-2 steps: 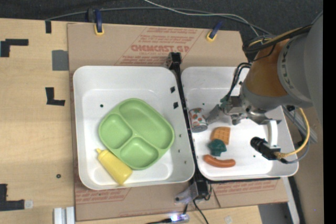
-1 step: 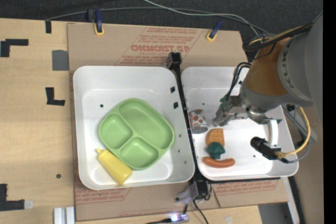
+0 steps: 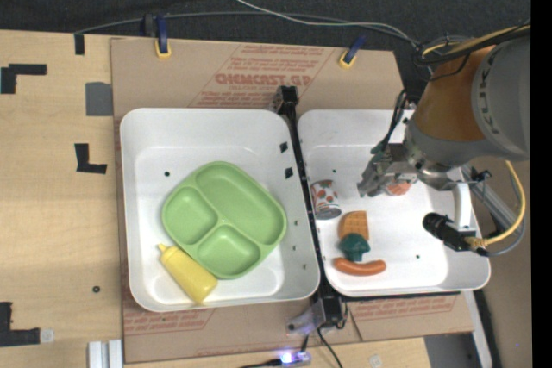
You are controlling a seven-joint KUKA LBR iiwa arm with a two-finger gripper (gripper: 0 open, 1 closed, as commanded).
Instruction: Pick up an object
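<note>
Right bin (image 3: 448, 276): white, shallow; holds 4 small items and the arm's working end.
Left bin (image 3: 138, 142): holds a green divided plate (image 3: 226, 220) and a yellow bottle (image 3: 187, 273) that touches the plate's lower-left edge.
Arm (image 3: 470, 112): grey with an orange band, reaching in from the right, wrist low over the upper middle of the right bin.
Pincer (image 3: 379, 177): dark fingers point down toward the bin floor; the spread between them cannot be told from this angle, and nothing is visibly held.
Nearest candidate: a small reddish object (image 3: 398, 185) just beside the pincer, partly hidden by the wrist; its identity is unclear.
Other candidates: a small can (image 3: 325, 198) against the divider (image 3: 297, 159); a carrot-like toy (image 3: 354, 234) with a green top near the middle; a hot dog toy (image 3: 360, 267) just below it, close to the front wall.
Step in hand, as judged: final approach and closing on 1 item, probably the reddish one.
Recommended practice: centre the fingers over the item's narrow axis, descend straight until the tips almost meet the floor, close slowly, then lift vertically.
Risk: an off-centre closure may nudge the small item aside; the can near the divider leaves little finger room.
</note>
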